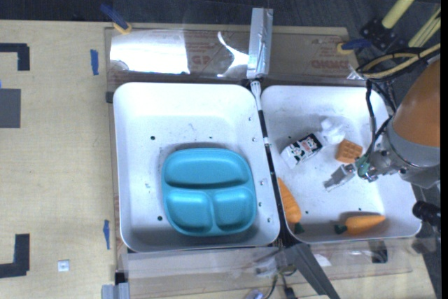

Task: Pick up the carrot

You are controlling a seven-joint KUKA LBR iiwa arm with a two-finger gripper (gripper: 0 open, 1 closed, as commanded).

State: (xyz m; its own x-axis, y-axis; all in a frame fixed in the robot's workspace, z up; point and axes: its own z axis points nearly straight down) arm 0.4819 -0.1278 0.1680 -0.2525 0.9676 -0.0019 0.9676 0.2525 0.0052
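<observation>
Two carrots lie in the right bin. One carrot rests along the bin's left wall, its green end toward the front. The other carrot lies along the front wall with its green end pointing left. My gripper hangs over the middle of the right bin, roughly 60 px up and left of the front carrot and right of the other one. Nothing orange shows at its tip. The grey wrist and orange band come in from the right.
A small white and black packet, a tan orange block and a crumpled white piece lie just behind the gripper. The left bin holds a blue divided plate. Cables hang at the right.
</observation>
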